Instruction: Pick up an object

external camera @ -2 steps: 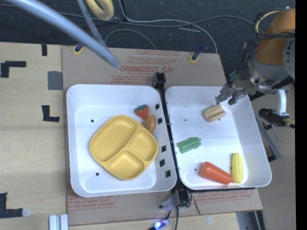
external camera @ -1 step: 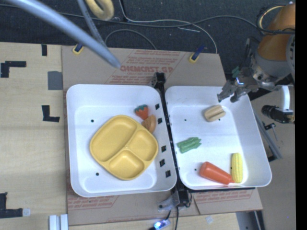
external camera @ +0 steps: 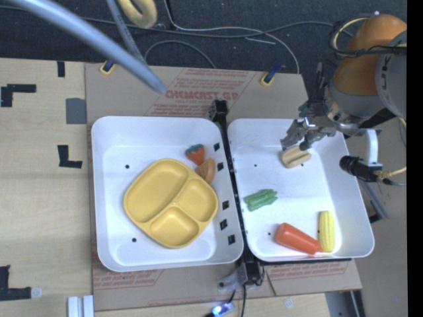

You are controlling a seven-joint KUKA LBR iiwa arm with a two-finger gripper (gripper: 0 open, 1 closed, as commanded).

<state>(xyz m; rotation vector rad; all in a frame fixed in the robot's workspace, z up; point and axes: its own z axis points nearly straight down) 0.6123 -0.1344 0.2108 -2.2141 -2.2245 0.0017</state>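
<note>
Right bin [external camera: 344, 197], with the arm [external camera: 370, 78] reaching in at its far corner; the gripper [external camera: 299, 139] hangs directly over a tan block [external camera: 295, 158]. The block lies just below the fingertips, long axis crosswise and slightly tilted. Whether the gripper is parted or grasping cannot be told.

A yellow three-part plate [external camera: 170, 203] is seen lying in the left bin [external camera: 106, 177]. Just beside its upper right rim a small red-and-green toy piece [external camera: 195, 153] is found, and a brown piece [external camera: 207, 170] is set against that same rim. To the plate's right, across the divide, the right bin [external camera: 264, 131] is placed. In it lie a green toy vegetable [external camera: 260, 199] level with the plate and, further down and right, an orange carrot [external camera: 297, 238] with a corn cob [external camera: 326, 230] just beyond. A printed cardboard sheet [external camera: 198, 88] is spread under both bins.
</note>
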